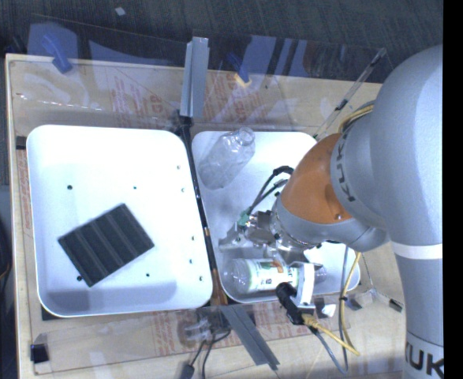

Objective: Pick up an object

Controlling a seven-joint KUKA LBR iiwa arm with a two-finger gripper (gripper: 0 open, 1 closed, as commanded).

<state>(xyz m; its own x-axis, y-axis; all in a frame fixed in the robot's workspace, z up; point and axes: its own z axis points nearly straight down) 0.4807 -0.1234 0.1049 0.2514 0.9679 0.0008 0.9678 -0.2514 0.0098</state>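
Pincer (pixel 245 232) was low in right bin (pixel 282 147), just beside green-labelled bottle (pixel 256 276) lying there; its opening could not be told. Nothing seen lifted; grasp judged not yet done.

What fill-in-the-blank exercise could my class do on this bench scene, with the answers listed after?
In this view, the black ribbed slab lies in the ____ white bin. The other bin holds ____ bottles: a clear bottle and a green-labelled bottle. The arm's band above the wrist is ____.
Missing words: left; two; orange.
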